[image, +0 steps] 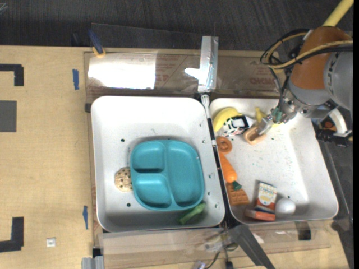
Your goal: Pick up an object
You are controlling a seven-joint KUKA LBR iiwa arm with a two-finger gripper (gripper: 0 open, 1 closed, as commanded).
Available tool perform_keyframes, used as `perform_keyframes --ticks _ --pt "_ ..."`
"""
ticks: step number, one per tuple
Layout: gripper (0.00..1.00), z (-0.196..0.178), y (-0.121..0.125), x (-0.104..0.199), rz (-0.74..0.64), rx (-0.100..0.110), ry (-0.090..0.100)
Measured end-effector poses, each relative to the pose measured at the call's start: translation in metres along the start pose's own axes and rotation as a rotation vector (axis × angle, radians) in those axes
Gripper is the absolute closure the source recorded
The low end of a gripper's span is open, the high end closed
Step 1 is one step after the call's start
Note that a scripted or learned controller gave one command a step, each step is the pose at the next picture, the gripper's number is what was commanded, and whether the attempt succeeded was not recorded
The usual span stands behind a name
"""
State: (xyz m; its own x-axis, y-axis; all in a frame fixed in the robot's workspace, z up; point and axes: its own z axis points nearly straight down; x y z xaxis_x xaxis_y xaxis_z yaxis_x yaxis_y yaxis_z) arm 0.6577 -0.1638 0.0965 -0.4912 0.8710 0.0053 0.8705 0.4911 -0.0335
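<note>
1. Nearest the camera, at the near edge of the right bin (314,150): a small orange-and-blue carton (267,195) standing upright, a white ball (285,207) just beside it on its right, and a flat red piece (259,214) lying at the carton's foot.
2. Along the same bin's left wall: an orange carrot-shaped toy (228,170), with a small orange ring (224,145) at its far end and a brown-orange block (238,195) at its near end.
3. Far left corner of the right bin: a yellow rounded toy (225,116) touching a black-and-white item (238,124).
4. The gripper (273,118) is low over the far part of the right bin, the arm (320,72) reaching in from the right. Whether the fingers are spread or pressed together cannot be told. A tan cylindrical piece (256,133) lies tilted just below and to the left of the gripper, close to its tip; contact cannot be confirmed.
5. Left bin (112,116): a teal divided plate (166,174) sits near the centre, a speckled tan ball (123,179) touching its left edge, a green item (192,214) at its near right corner.
6. Both bins stand side by side on the table (45,150).
</note>
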Motion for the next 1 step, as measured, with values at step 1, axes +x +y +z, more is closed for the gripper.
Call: perform_keyframes --ticks 1 --pt "1.0 0.0048 -0.03 0.0227 -0.478 -0.045 -0.029"
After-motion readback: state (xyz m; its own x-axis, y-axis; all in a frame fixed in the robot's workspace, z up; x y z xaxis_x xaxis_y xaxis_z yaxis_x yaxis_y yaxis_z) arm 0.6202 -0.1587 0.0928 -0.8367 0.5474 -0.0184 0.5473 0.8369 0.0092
